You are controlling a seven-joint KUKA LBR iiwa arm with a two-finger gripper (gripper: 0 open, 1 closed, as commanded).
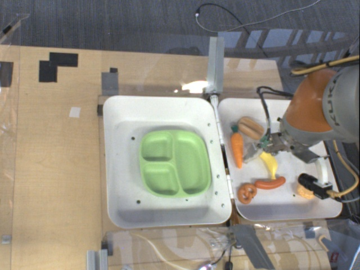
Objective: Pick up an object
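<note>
Several toy foods lie in the right bin (281, 207). An orange carrot (237, 149) lies along its left side, and a brown bun (251, 127) sits above it. Below them are a yellow banana (270, 164), a red sausage (270, 183) and a round orange-brown pretzel (246, 192). A small tan piece (304, 192) lies at the lower right. My gripper (263, 145) hangs low in the bin between the carrot and the banana, just below the bun. From this angle nothing can be made out between its tips.
The left bin (121, 207) holds a green divided plate (174, 162) in its middle. A metal post (215, 63) stands at the back between the two bins. The arm's orange band (306, 108) hangs over the right bin's back right corner.
</note>
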